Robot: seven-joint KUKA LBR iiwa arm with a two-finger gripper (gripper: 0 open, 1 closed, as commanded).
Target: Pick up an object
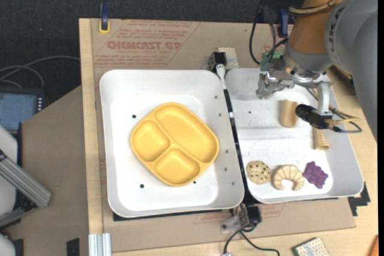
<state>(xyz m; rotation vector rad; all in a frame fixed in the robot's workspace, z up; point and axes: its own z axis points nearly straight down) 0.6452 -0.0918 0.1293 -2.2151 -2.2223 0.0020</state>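
Since every loose item lies in the right bin point(270, 144), the arm has its gripper point(270, 84) over that bin's far end, above bare floor and just beyond a tan roll point(289, 113), which looks the nearest candidate. Whether the gripper is spread or closed I cannot tell from this angle, and nothing appears to be in it. A cone point(321, 139) sits toward the right wall, while a cookie point(258, 171), a croissant point(288, 177) and a purple bunch point(315, 174) line the near edge. The left bin point(120, 99) carries a yellow divided plate point(174, 144), probably too broad to grasp easily.
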